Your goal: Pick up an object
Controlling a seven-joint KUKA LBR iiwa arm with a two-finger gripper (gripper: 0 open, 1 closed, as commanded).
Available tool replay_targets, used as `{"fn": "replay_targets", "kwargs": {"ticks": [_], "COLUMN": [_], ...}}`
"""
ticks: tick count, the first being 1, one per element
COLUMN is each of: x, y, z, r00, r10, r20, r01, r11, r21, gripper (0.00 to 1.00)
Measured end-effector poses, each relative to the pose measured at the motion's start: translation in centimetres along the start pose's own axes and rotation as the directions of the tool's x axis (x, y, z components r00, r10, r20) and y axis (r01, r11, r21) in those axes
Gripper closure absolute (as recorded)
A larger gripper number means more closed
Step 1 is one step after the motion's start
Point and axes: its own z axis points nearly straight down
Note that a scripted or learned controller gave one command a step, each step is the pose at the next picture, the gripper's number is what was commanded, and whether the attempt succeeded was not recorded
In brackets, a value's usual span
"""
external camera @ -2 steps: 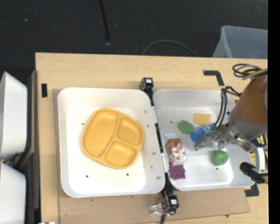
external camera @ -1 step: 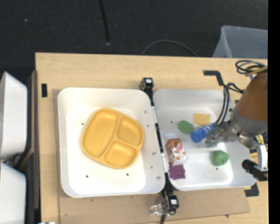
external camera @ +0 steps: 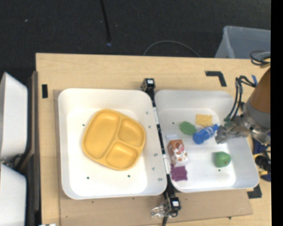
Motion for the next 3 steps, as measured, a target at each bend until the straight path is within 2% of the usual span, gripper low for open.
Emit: {"fn": "replay_targets", "kwargs": {"ticks": [1,2,3], "x": [-0.3,-0.4,5.5], "y": [1.2,1.3,0.9], "z": [-5.5,-7.6,-7.6], "r00": [1.0,1.0,1.0], "r10": [-0.01,-0.01,-0.014], "r20": [0.001,-0.001,-0.002], "r01": [0.01,0.01,0.014], "r11": [1.0,1.0,1.0], "r21": [-0.003,0.001,0.002], "gripper": [1.0,1.0,1.0]}}
